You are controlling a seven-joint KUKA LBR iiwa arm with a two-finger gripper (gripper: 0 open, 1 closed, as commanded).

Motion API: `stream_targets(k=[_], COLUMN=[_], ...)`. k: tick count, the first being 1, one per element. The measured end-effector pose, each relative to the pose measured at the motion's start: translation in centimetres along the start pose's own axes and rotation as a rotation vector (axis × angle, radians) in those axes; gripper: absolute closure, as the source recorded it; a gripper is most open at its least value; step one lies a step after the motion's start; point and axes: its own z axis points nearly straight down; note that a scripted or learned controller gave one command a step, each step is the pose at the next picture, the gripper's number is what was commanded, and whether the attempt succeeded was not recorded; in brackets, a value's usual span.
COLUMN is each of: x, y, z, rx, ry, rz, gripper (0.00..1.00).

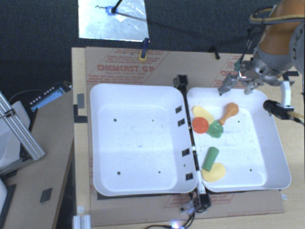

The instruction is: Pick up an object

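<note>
The right bin (267, 142) holds several small toys. An orange drumstick-shaped piece (229, 111) lies near the back, a red round piece (199, 125) and a green lump (215, 129) touch each other at the left, and a yellow flat piece (202, 112) sits behind them. Toward the front lies a green cylinder (209, 158) resting against a yellow disc (214, 172). My gripper (237, 85) hangs above the right bin's back rim, its two fingers spread apart, open, with nothing between them. It is behind and above the orange piece.
The left bin (138, 137) sits beside the right one, joined by a black hinge strip (189, 137). A yellow clip (143, 55) lies on the cardboard behind the bins. A black fitting (275, 109) sticks in at the right bin's far right edge.
</note>
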Motion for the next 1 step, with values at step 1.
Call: stream_targets(k=[1], x=[3.48], y=[1.5], z=[15.29], rx=[0.009], ry=[0.003], rz=[-0.004], gripper=[0.0])
